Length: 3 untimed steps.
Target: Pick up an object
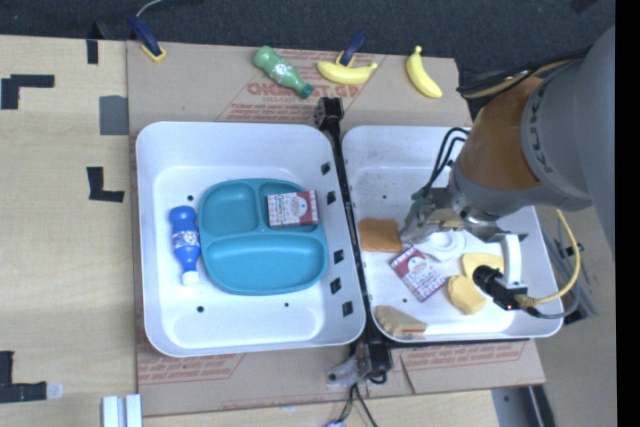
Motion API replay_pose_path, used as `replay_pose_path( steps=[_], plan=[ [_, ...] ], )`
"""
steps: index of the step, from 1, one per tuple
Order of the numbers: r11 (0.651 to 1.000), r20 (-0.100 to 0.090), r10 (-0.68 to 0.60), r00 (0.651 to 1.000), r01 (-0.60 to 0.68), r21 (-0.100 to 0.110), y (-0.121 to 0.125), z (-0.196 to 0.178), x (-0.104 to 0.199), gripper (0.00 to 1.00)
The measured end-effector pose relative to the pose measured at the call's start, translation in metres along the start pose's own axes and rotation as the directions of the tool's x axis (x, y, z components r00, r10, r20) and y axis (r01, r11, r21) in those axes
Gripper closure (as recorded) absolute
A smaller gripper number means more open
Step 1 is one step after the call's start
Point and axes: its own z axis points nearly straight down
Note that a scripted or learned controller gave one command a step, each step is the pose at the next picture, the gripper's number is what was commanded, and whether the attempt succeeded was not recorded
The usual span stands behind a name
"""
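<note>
My gripper (422, 221) is low in the right bin (400, 155), at the end of the grey arm with the orange band (505, 155). It hangs right over a white cup-like item (446, 242), between a brown bread slice (380, 235) on its left and a red packet (418, 273) just in front. A yellow block (467, 293) and a second bread piece (400, 320) lie near the bin's front wall. The arm hides part of the bin's right side.
The left bin (160, 165) holds a teal divided plate (240, 265) with a small red-and-white carton (292, 209) on it, and a blue bottle (183, 243) beside it. Behind the bins lie a green bottle (283, 72) and two bananas (346, 71) (424, 73).
</note>
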Motion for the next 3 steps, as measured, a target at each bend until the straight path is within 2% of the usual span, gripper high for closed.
replay_pose_path(
  steps=[1,2,3],
  plan=[
    [1.000,0.000,0.000,1.000,0.000,0.002,0.000,0.001,0.000,0.00],
    [1.000,-0.001,-0.001,1.000,0.001,0.002,-0.033,0.011,0.009,0.00],
    [1.000,0.000,-0.001,1.000,0.001,0.000,-0.049,0.011,0.007,0.00]
  ],
)
